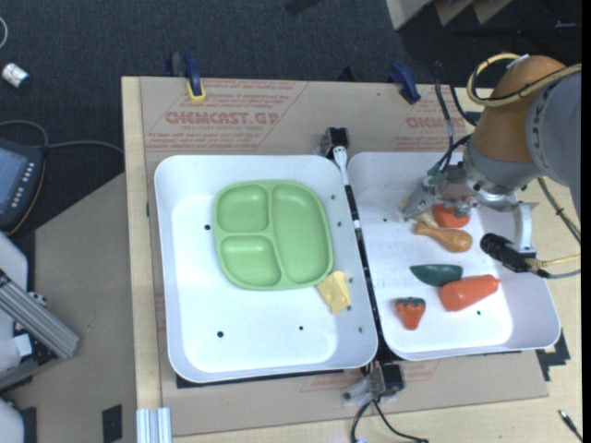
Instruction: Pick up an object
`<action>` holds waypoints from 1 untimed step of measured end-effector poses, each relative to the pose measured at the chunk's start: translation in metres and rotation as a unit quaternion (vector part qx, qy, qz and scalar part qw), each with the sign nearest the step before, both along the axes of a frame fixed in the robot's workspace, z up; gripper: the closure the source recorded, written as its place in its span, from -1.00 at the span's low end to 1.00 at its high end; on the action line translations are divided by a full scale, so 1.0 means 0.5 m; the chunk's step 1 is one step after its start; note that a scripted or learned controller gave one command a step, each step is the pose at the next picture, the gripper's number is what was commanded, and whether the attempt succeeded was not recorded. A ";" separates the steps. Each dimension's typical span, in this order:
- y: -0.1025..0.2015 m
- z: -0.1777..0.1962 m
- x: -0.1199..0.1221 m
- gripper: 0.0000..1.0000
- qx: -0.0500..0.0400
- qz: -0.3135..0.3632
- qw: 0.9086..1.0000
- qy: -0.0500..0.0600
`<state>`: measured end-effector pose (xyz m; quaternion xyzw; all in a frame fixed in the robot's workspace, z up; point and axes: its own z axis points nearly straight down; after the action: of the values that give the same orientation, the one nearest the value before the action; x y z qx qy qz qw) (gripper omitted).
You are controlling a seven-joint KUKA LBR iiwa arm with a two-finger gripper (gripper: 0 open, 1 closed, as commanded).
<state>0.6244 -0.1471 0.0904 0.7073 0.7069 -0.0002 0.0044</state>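
Two white bins (pixel 185 247) on a brown bench (pixel 138 155); dark floor (pixel 92 26); tool (pixel 441 201) state unclear.

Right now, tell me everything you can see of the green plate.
The green plate is pale green, matte, and looks like plastic. It is a rounded square with three compartments, two smaller ones on the view's left and one long one on the right. It lies flat, slightly turned, in the upper middle of the left bin. A yellow piece touches its lower right corner. Nothing sits in its compartments.
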 end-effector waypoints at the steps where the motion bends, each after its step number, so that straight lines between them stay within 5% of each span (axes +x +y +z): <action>1: -0.004 0.030 0.006 1.00 -0.003 0.000 1.000 -0.007</action>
<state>0.6275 -0.1490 0.1053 0.7073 0.7069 0.0027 0.0109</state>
